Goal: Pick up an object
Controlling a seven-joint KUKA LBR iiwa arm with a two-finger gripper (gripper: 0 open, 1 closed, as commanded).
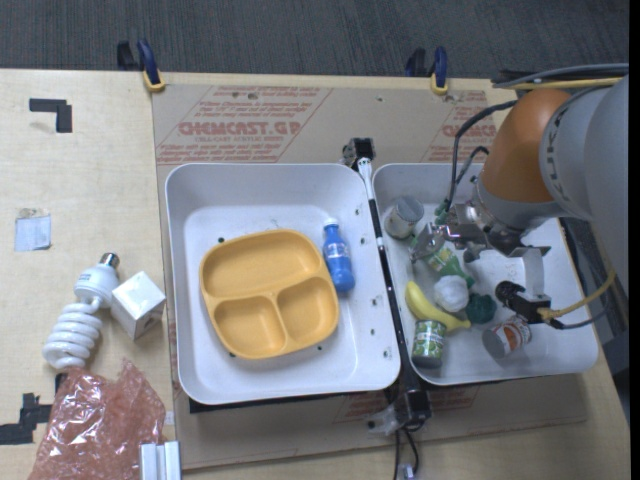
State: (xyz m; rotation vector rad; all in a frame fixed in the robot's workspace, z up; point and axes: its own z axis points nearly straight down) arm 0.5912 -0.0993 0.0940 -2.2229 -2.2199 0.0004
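Note:
My gripper (441,240) reaches down into the right bin (570,353) from the right, over a green packet (446,261) among the clutter. Close beside it lie a grey cup (405,215), a white ball (452,291), a yellow banana (433,308), a green can (429,340), a dark green item (481,308) and a small tin (507,338). The arm's orange band (520,148) and wrist hide the bin's back right part. In the left bin (190,368) sits a yellow divided plate (268,293) with a blue bottle (338,256) at its right side.
Left of the bins, on the wooden bench, lie a spiral light bulb (80,318), a small white box (138,303) and crumpled red plastic (95,428). Clamps (150,68) hold the board at the back. A black cable (560,308) runs along the arm.

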